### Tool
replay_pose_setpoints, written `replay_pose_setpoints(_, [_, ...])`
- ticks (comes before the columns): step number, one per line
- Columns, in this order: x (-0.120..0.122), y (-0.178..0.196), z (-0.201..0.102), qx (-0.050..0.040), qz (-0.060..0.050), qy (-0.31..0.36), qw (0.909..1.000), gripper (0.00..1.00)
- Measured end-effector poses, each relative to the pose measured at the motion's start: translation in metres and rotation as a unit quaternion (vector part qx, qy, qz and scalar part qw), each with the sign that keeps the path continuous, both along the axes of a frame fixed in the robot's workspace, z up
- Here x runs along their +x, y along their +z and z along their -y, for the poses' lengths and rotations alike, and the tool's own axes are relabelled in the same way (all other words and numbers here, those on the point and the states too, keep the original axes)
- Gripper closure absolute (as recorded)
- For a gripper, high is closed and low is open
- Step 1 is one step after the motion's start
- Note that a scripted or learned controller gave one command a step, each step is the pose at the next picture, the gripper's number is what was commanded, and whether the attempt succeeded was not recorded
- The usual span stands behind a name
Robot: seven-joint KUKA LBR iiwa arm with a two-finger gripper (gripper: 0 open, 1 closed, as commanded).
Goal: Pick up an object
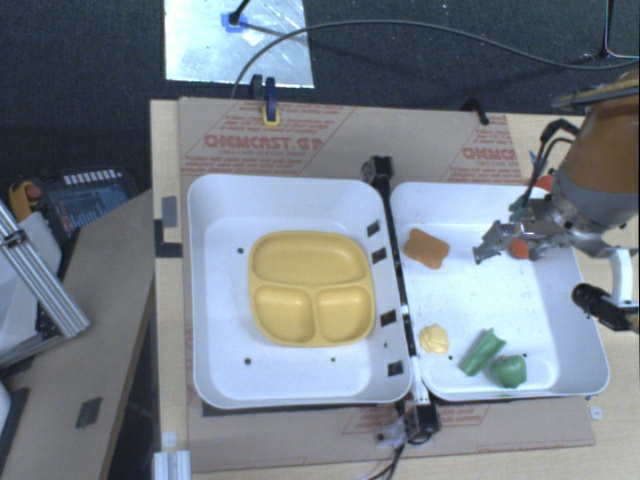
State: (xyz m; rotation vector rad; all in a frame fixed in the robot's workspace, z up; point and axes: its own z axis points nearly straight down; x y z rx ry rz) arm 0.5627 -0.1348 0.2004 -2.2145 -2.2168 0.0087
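Two white bins side by side on the counter (170,298). Left bin (215,268) has a yellow divided tray (308,286), nothing else loose. Right bin (560,363) holds the pickables: brown bread-like piece (427,248) near the divider, small yellow lump (434,340) lower down, green pieces (493,356) at the front edge. Gripper (492,245) hovers over the right bin, just right of the brown piece, not touching it; can't tell its state, too small and blurred. Small orange-red bit (519,249) sits by the wrist. Brown piece looks light, probably plastic, maybe slick; I'd pinch across its narrow width.
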Motion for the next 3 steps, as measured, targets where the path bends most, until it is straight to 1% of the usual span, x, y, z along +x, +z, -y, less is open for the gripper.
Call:
replay_pose_setpoints(1, [0.003,0.005,0.000,-0.0008,0.005,0.001,1.0000,0.00])
replay_pose_setpoints(2, [0.004,-0.037,-0.005,-0.0007,0.004,0.001,1.0000,0.00])
replay_pose_setpoints(3, [-0.004,-0.086,0.001,-0.0008,0.003,0.000,1.0000,0.00])
